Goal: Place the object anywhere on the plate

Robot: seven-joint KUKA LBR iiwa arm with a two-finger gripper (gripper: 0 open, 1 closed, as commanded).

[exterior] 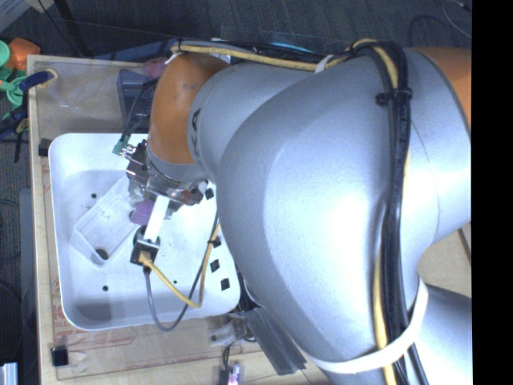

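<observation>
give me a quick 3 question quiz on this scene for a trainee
1. True or false: the grey arm with the orange band covers much of the right side of the camera view.
2. Which colour is the small object just below the hand: A green, B purple, C red?
3. Fill in: the clear, see-through rectangular plate lies inside the shallow white ____.

Key: 1 true; 2 B; 3 bin.

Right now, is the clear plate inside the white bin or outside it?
Inside. The clear plate lies on the floor of the white bin, within its walls, beside the end effector.
</observation>
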